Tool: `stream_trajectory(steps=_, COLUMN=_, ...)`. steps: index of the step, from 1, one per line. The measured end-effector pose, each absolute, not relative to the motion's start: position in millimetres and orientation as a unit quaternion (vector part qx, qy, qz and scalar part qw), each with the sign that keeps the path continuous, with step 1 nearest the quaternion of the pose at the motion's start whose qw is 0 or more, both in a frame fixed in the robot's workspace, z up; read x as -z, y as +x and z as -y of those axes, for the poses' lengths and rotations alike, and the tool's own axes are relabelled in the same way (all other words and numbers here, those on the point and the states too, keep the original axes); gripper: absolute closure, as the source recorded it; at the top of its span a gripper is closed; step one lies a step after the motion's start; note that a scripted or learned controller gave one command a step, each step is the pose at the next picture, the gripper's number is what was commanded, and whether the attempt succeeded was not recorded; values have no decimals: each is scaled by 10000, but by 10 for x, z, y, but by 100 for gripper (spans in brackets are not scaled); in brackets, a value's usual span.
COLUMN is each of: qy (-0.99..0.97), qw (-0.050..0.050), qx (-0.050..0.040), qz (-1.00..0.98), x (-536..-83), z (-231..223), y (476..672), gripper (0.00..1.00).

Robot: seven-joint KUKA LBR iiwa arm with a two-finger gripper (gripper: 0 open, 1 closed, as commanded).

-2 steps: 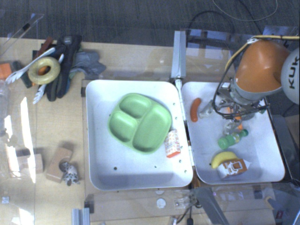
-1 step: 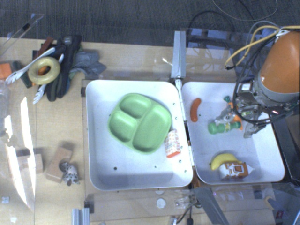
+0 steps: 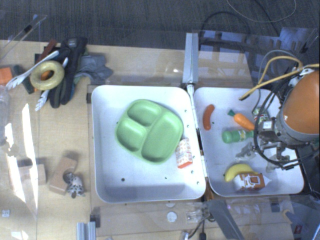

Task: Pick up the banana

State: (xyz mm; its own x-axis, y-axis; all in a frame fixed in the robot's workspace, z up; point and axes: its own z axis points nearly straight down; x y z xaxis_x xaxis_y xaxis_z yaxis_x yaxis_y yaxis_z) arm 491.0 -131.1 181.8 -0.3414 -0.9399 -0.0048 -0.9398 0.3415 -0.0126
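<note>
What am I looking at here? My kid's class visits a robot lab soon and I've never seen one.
One camera looks down at a slant on a bench with two shallow white bins. The grey and orange shape on the right is the robot arm, and its gripper hangs over the right bin. That bin holds a banana, a carrot, a green bottle, a sausage and a small brown carton. The left bin holds a green divided plate and a small packet. Nothing is visibly held.

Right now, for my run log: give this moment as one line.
task: pick up banana | banana: right bin, ungrasped | end effector: above bin, beside green bottle
</note>
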Motion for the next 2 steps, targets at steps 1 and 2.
stream_trajectory(steps=1, qy=-6722, qw=83, qx=92, qz=-7403, x=-905, z=1141, y=4945, gripper=0)
stream_trajectory(steps=2, qy=-6739, qw=123, qx=122, qz=-7386, x=-1033, z=1117, y=4982, gripper=100)
